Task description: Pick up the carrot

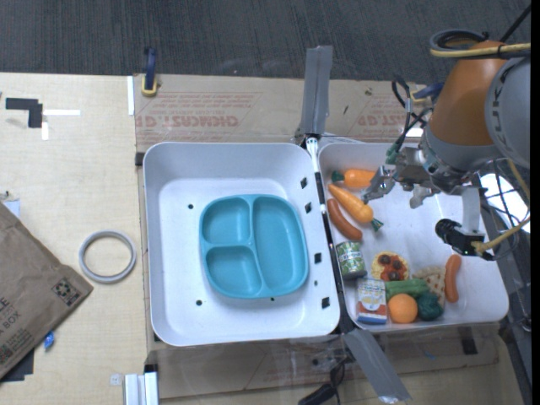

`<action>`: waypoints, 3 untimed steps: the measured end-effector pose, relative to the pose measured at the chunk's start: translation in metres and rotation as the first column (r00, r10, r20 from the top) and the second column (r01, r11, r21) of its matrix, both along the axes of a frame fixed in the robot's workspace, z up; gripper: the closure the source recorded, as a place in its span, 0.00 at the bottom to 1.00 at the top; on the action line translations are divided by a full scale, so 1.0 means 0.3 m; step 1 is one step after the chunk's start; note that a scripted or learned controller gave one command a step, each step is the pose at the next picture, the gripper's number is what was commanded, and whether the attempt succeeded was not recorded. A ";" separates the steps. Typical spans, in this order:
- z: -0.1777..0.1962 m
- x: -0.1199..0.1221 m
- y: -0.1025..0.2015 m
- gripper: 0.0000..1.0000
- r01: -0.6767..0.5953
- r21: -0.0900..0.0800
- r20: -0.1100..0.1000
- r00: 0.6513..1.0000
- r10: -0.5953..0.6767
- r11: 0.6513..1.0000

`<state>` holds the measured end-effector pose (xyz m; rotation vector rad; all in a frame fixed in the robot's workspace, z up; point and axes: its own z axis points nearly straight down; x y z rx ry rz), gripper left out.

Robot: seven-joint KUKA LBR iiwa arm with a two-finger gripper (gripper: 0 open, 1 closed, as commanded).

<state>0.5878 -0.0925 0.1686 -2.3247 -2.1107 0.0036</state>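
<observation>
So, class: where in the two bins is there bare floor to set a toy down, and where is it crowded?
Bare: left bin floor around the blue tray; right bin centre, right of the carrot. Crowded: its left wall and front edge.

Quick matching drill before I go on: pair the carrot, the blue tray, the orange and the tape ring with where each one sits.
Things:
1. carrot
2. blue tray
3. orange
4. tape ring

Places:
A. on the bench, left of both bins
B. near edge of the right bin
C. in the left bin
D. right bin, beside the sausage, just left of the claw

Pairs: 1-D, 2-C, 3-B, 4-A
</observation>
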 end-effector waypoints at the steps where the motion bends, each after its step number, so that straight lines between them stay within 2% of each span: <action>1: -0.253 0.118 -0.024 0.00 0.045 0.000 0.004 0.999 -0.045 0.999; 2: 0.075 -0.020 0.198 0.00 0.035 -0.001 0.001 0.999 -0.035 0.999; 3: 0.074 -0.118 0.234 0.00 0.059 -0.001 -0.001 0.998 -0.059 0.998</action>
